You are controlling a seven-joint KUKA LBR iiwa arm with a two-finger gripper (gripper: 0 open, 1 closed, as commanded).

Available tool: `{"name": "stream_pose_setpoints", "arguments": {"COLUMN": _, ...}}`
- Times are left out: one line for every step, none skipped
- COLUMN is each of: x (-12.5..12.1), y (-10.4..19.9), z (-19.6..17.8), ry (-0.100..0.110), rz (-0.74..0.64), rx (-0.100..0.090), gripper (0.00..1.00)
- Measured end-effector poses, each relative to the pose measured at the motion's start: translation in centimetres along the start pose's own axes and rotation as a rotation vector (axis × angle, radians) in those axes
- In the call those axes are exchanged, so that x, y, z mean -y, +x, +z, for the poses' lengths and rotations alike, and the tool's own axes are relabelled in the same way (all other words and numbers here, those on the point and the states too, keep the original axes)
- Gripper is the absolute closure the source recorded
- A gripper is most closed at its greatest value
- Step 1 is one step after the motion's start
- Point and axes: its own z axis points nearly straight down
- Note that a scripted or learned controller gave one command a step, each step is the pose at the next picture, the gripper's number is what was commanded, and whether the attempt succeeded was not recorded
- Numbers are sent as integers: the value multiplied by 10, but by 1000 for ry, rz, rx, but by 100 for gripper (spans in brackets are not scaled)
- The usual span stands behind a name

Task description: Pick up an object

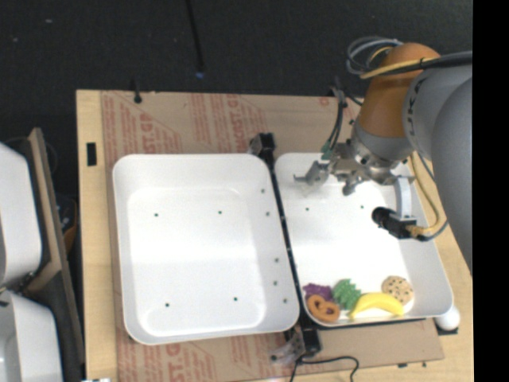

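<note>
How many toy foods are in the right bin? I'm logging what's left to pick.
5, clustered along the near edge: purple grapes, pretzel, green broccoli-like piece, banana, cookie. A piece beneath them could be hidden.

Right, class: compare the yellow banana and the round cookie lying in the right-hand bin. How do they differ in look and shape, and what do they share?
Colour: the banana is bright yellow, while the cookie is tan with dark specks.
Shape: the banana is long and curved; the cookie is a round disc.
Position: the banana lies along the near wall of the right bin; the cookie sits just behind its right end.
Shared: both lie flat in the right bin's near corner, apart from the gripper.
</note>
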Motion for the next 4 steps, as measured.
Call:
{"name": "stream_pose_setpoints", "arguments": {"x": 69, "y": -24, "z": -13, "ry": 4, "rz": 9, "rx": 2, "gripper": 0}}
{"name": "stream_pose_setpoints", "arguments": {"x": 68, "y": -23, "z": -23, "ry": 2, "rz": 7, "rx": 2, "gripper": 100}}
{"name": "stream_pose_setpoints", "arguments": {"x": 63, "y": 11, "z": -35, "ry": 3, "rz": 4, "rx": 1, "gripper": 100}}
{"name": "stream_pose_setpoints", "arguments": {"x": 64, "y": 56, "z": -34, "ry": 4, "rz": 2, "rx": 0, "gripper": 100}}
